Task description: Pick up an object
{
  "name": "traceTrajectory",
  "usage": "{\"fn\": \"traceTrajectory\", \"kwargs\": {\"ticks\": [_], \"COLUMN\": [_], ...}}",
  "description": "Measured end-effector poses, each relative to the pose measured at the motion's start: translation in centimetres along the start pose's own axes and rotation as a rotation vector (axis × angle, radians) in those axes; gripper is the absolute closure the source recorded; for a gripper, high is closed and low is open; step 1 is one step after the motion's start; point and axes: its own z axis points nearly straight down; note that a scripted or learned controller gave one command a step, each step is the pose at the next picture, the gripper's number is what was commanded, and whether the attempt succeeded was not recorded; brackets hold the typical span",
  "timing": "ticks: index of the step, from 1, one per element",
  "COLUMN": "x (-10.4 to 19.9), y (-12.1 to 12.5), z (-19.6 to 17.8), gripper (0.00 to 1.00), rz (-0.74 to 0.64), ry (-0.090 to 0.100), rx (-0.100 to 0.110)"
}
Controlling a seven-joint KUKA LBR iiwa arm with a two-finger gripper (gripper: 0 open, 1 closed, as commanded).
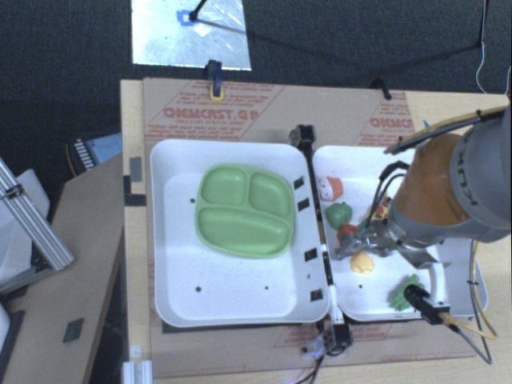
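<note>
Both bins, left and right, looked like smooth white plastic with a soft sheen. The green divided plate seemed matt moulded plastic. Beneath them lay brown printed cardboard, dull and papery. My arm showed smooth grey casing and a satin orange band.

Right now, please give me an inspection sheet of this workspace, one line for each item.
Surface: two white bins, left bin, right bin, on a cardboard sheet.
Job's things: in right bin, small toys: white-red, green, red, yellow, leafy green.
Clutter: green divided plate in left bin.
Claw: claw low among the toys, fingers unclear.
Cables: black cable behind bench; wires at front right.
Surroundings: shiny sheet on dark floor.
</note>
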Motion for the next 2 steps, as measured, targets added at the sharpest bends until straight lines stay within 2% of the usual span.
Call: {"fn": "traceTrajectory", "kwargs": {"ticks": [1, 2], "x": [0.0, -0.6], "y": [0.1, -0.3], "z": [-1.3, -7.2], "gripper": [1.00, 1.00], "rz": [-0.001, 0.000], "ry": [-0.001, -0.002], "rx": [-0.005, -0.008]}}
